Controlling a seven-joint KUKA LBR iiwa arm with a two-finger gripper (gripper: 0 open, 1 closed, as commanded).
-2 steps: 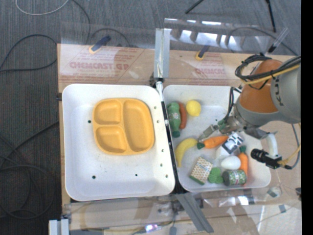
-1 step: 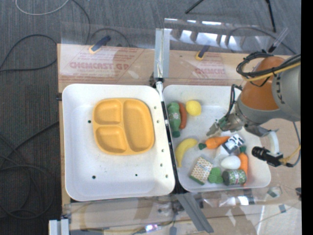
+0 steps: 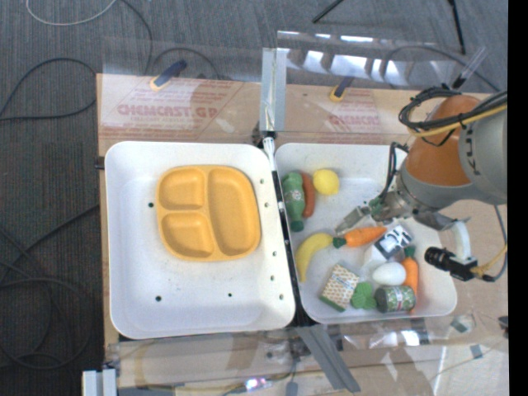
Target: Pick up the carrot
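Over right bin (image 3: 363, 310), gripper (image 3: 373, 212) seen low, fingers spread, nothing gripped. Carrot (image 3: 365, 238) lying flat just below fingertips, green top pointing left. Judged light, rigid, smooth plastic, likely slippery; best gripped across orange mid-body. Second carrot (image 3: 411, 274) further down-right, beside white egg (image 3: 388, 273).

Counted: two carrots, one egg, one banana (image 3: 308, 251), one lemon (image 3: 327, 181). One yellow tray (image 3: 209, 212) far left.

The arm (image 3: 462, 159) is cut off at the right edge, hiding part of the right bin (image 3: 346, 312)
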